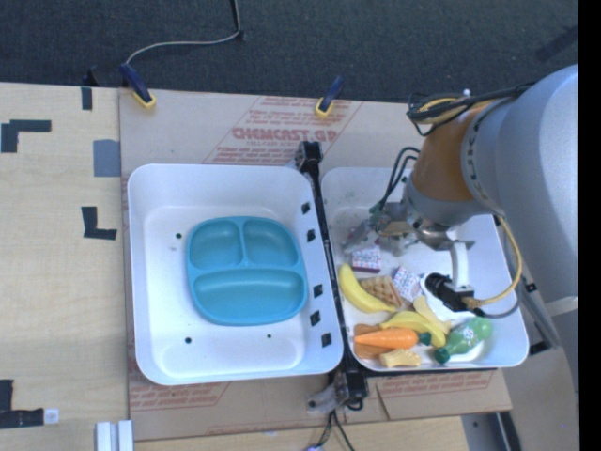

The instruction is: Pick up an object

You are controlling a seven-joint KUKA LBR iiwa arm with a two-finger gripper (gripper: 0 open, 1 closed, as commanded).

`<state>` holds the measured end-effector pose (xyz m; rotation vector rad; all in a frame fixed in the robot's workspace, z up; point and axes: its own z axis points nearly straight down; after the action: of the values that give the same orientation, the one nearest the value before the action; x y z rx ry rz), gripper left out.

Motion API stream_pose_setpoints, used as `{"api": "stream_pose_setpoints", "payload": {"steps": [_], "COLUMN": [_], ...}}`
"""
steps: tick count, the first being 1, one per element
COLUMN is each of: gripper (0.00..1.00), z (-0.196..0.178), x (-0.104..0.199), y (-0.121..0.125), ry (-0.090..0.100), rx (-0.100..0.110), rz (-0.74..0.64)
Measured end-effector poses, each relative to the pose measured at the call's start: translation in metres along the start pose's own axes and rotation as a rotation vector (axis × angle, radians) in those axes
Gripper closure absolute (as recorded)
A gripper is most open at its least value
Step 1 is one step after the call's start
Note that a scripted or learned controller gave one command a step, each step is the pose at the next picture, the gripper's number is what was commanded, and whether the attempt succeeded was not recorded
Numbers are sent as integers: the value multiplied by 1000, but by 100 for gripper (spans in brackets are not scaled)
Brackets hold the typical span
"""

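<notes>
My gripper (376, 228) hangs low over the upper left part of the right bin (488, 252), with the orange-banded arm (446, 163) behind it. Just below it lies a small white and purple packet (364, 257), and I cannot see anything held. Further toward the front of this bin lie a yellow banana (355, 291), a tan waffle (381, 291), a second white packet (406, 282), another banana (418, 321), an orange carrot (385, 339) and a green toy vegetable (465, 338). The arm hides the bin's back right part.
The left bin (150, 252) holds a blue divided plate (247, 269). A black divider (317, 252) runs between the two bins. Both bins sit on a cardboard sheet (188, 130) held by yellow clamps (138, 87).
</notes>
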<state>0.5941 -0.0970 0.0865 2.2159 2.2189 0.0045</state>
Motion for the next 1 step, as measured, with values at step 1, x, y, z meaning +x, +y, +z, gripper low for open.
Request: {"api": "stream_pose_setpoints", "payload": {"steps": [1], "gripper": [0], "z": [-2], "x": [-1], "y": [40], "ry": [2], "rx": [7], "rz": [0]}}
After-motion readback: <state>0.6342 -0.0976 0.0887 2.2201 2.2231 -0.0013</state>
